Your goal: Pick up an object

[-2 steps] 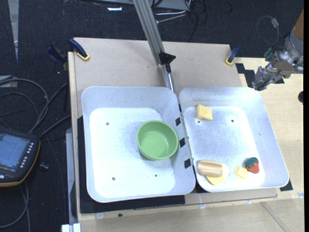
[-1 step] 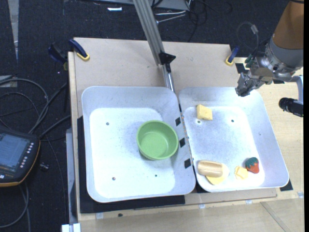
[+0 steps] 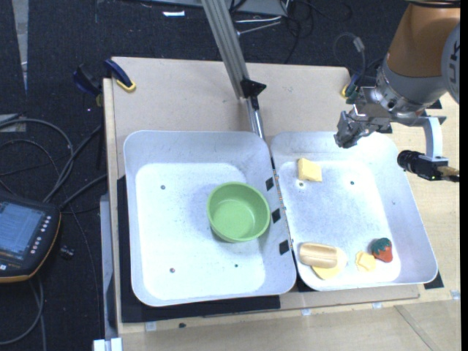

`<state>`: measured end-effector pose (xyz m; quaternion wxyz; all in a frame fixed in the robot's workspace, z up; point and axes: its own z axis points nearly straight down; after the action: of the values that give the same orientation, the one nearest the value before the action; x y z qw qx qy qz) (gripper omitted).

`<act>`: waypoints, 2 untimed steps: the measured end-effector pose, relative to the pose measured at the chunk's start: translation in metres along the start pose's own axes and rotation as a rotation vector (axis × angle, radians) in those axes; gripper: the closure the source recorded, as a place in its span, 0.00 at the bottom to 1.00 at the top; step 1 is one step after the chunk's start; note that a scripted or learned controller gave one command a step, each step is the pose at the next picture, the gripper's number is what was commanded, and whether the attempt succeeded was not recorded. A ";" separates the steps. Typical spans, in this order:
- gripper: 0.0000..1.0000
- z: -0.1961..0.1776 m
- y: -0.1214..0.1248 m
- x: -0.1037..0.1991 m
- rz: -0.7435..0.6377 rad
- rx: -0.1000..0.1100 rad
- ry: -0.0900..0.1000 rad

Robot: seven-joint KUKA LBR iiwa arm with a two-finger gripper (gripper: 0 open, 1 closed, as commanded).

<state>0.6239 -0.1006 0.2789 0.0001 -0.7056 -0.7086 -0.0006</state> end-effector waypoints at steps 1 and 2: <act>1.00 0.013 0.001 0.057 -0.001 0.001 0.000; 1.00 0.011 -0.005 0.105 0.000 0.000 0.000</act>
<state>0.6188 0.0043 0.2682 0.0002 -0.7055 -0.7087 -0.0005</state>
